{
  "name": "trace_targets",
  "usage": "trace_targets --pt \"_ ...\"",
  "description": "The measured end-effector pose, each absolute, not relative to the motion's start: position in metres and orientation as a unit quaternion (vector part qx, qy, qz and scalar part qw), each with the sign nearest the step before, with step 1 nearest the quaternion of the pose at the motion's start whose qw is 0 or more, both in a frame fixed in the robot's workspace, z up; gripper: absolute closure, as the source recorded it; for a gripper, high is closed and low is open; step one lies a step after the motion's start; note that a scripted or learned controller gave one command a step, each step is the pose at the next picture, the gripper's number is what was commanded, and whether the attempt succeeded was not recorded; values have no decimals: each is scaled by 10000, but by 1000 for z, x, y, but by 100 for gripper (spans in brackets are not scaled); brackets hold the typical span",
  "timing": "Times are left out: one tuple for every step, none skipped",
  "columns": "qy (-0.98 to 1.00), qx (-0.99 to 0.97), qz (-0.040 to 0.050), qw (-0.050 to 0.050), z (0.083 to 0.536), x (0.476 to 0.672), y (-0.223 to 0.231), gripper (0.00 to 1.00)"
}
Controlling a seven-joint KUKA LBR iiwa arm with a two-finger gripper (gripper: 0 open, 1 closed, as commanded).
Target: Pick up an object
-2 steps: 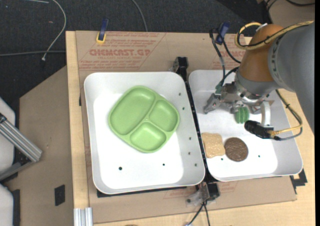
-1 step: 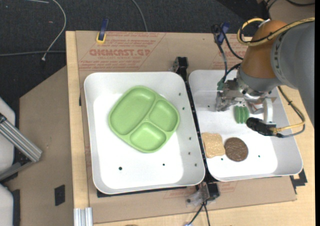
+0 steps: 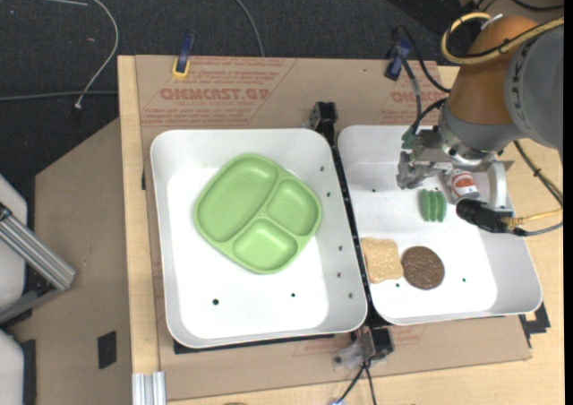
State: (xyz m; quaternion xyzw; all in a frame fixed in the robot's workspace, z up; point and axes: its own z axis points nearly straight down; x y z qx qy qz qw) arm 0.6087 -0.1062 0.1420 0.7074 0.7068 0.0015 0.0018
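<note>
Lying nearest the camera in the right bin (image 3: 501,300) are a tan slice of bread (image 3: 382,259) and a round brown patty (image 3: 423,267), side by side near the front rim, with bare floor showing left of the gripper. Reaching in from the right, the grey arm (image 3: 501,72) is hanging its gripper (image 3: 428,172) over the bin's back half, just above a ridged green piece (image 3: 433,205); whether it is gripping cannot be told. Resting in the left bin (image 3: 179,305) is a smooth green three-compartment plate (image 3: 258,212).
</note>
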Motion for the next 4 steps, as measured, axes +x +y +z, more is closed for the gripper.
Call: trace_targets --pt "7077 7065 22 26 203 604 -100 100" --pt "7080 7063 27 29 255 607 -90 100" --pt "7093 7049 9 -10 252 610 -34 100" --pt "7089 7053 -7 -24 243 590 13 100"
